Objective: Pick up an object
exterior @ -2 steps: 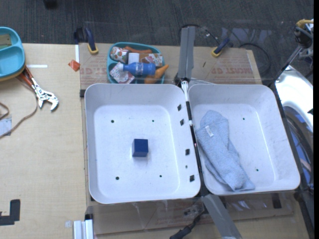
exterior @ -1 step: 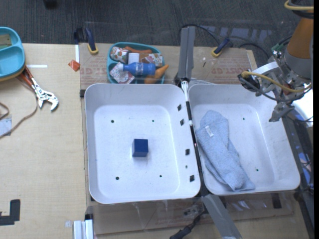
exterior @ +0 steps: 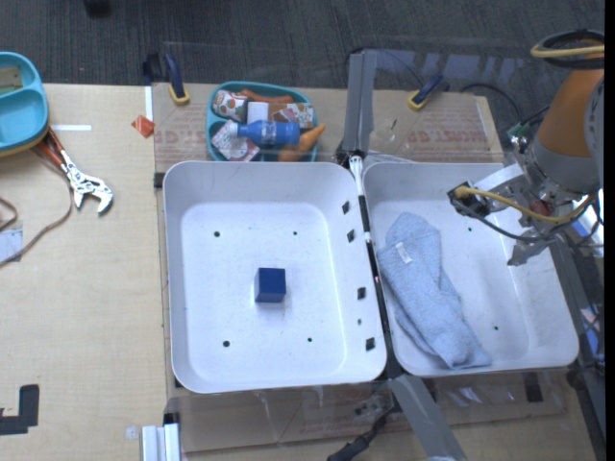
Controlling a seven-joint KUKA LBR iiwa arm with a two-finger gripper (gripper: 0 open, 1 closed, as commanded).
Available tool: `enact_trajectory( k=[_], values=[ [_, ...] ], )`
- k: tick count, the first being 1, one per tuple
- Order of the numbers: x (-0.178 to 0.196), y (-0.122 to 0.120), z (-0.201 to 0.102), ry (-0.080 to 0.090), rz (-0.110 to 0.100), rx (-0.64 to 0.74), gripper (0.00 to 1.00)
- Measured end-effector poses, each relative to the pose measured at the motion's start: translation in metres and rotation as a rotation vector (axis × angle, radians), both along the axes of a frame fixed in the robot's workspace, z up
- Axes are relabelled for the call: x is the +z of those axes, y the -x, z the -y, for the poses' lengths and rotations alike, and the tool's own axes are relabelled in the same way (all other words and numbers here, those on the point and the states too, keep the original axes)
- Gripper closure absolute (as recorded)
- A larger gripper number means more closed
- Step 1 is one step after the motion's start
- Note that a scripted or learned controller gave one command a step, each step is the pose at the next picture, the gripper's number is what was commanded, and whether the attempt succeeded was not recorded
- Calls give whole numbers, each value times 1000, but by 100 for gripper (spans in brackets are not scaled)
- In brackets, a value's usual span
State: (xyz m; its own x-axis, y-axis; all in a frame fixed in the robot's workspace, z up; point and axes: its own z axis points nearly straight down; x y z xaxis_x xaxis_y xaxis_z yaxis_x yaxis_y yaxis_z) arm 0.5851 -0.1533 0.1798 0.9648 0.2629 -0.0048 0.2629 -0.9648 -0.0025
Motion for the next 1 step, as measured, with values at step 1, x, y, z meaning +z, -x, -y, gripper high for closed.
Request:
enact_trajectory(
  k=[1],
  values=[
    [61, 19, 18, 2, 2, -66, 0]
  ],
)
